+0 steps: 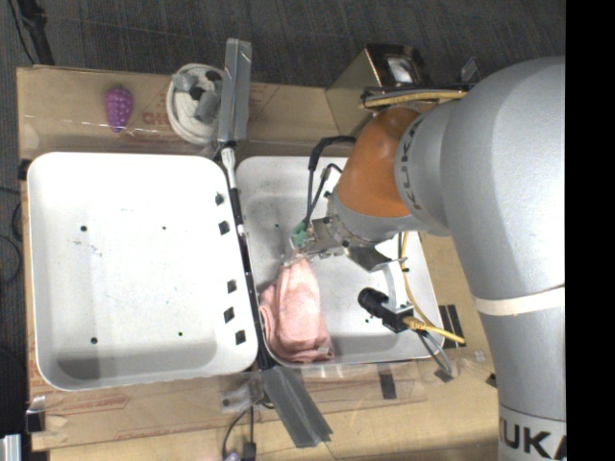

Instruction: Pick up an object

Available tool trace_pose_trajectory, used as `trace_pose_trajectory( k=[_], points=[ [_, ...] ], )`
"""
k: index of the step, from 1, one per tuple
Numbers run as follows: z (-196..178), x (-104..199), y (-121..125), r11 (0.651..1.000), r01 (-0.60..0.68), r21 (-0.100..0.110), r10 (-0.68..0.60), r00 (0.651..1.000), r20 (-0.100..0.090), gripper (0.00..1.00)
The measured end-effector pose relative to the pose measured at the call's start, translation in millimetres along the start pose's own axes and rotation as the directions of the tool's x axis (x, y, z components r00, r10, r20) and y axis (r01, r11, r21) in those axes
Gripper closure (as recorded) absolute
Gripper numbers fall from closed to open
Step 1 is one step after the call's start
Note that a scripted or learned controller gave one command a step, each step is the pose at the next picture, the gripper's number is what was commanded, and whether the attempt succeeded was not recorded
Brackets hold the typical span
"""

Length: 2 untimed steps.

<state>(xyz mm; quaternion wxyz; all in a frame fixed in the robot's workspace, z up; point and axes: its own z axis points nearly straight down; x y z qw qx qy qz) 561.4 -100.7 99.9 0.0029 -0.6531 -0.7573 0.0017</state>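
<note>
Arm [461,152] overhangs pink cloth [293,307]; purple grape toy [119,107] apart.

Readable text: white letters "UK" at the bottom right corner, on the dark base section of the arm [524,257], cut off by the frame edge. More lettering, dark on grey, runs vertically along the arm's wrist housing beside the orange band [380,176]; it reads roughly "KUKA", though it is foreshortened and only partly legible. Faint reddish print on the cardboard strip [144,118] of the bench above the left bin is too blurred to read.
</note>
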Motion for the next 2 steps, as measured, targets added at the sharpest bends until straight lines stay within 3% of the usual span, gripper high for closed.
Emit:
trace_pose_trajectory(
  k=[1, 2],
  points=[
    [-109, 35, 54, 0.997, 0.072, -0.004, -0.072, 0.997, 0.002, 1.0],
    [-105, 9, 46, 0.975, 0.22, -0.002, -0.22, 0.975, 0.001, 1.0]
  ],
)
